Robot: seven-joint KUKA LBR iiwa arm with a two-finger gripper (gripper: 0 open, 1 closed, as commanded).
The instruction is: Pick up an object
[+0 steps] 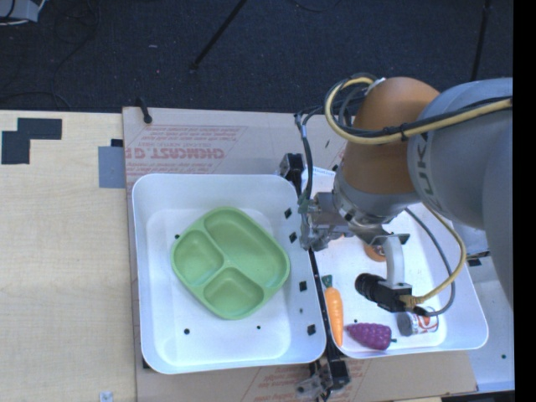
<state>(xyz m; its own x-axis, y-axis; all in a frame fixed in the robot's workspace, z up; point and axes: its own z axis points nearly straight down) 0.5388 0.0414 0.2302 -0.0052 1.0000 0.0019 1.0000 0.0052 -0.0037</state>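
1. The bench [59,266] is pale wood and it takes the whole left side of the view.
2. My arm [469,157] comes in from the right, grey, with the orange band [389,141] above the wrist. It hangs over the right bin and hides a big part of it.
3. A cardboard sheet [193,149] with red printing lies under both bins.
4. The left bin [146,266] is white and shallow. It holds one thing, the green plate.
5. The right bin [465,316] touches the left one along the middle wall.
6. The green plate [230,262] has three compartments and lies flat near the middle of the left bin, a little turned.
7. My claw [311,229] is down at the middle wall between the two bins, just beside the right edge of the plate. I cannot tell if it is apart or together, and I see nothing clamped in it.
8. The carrot [334,312] lies in the right bin along the middle wall, with its green end toward my claw but apart from it.
9. The purple fruit [370,335] lies just beside the carrot, near the front wall of the right bin.
10. A small orange thing [374,252] is half hidden under my wrist. I cannot tell what it is.
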